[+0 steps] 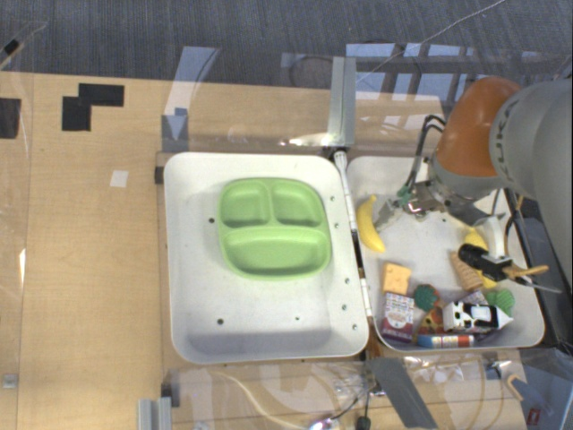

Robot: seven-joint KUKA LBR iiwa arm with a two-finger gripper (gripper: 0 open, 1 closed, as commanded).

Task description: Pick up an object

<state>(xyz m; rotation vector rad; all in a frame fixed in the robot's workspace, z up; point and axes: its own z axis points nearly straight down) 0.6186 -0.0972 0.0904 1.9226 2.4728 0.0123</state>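
Observation:
My gripper [400,204] hangs low in the right bin [528,334], in its upper left part, below the arm's orange band [472,141]. A yellow banana [367,224] lies just left of the gripper, along the bin's left wall, very near its tip. Whether they touch is unclear. An orange cheese wedge [397,279] lies below the banana. A black-and-white cow toy [472,314] sits at the bin's front.
The left bin [197,330] bears a green divided plate [271,226]. The right bin's front and right side are crowded with a small printed pack [399,313], a waffle cone [469,272], a yellow piece [476,239] and other small toys. The arm covers the bin's upper right.

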